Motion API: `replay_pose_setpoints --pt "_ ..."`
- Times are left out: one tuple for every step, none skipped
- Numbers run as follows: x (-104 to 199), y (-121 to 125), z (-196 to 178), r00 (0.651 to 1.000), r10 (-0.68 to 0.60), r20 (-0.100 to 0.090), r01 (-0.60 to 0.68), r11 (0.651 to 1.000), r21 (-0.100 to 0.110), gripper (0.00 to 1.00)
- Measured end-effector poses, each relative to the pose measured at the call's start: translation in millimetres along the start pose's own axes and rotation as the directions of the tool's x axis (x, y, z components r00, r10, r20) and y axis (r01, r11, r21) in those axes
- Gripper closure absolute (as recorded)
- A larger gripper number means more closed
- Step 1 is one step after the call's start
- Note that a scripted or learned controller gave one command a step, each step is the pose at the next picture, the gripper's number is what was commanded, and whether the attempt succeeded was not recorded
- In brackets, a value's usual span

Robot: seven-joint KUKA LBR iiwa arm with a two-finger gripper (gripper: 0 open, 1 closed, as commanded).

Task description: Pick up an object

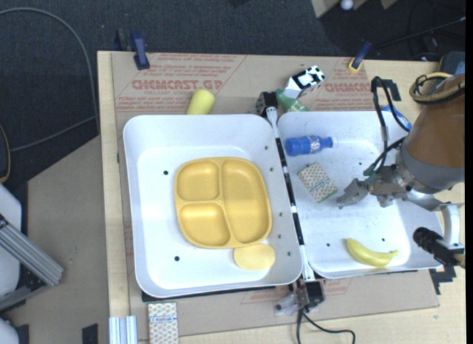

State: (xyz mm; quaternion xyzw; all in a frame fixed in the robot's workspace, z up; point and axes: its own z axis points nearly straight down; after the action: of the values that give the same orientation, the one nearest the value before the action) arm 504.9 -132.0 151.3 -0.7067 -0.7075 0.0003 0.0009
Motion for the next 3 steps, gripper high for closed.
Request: replay_pose_setpoints --pt "40 23 67 1.000 0.000 0.000 0.000 1.000 -0.001 0.00" --pt "-34 84 66 1.000 0.002 0.002 -0.002 1.000 -0.002 0.00" --pt "40 117 67 1.000 -0.001 0.000 0.001 1.000 -0.003 0.00"
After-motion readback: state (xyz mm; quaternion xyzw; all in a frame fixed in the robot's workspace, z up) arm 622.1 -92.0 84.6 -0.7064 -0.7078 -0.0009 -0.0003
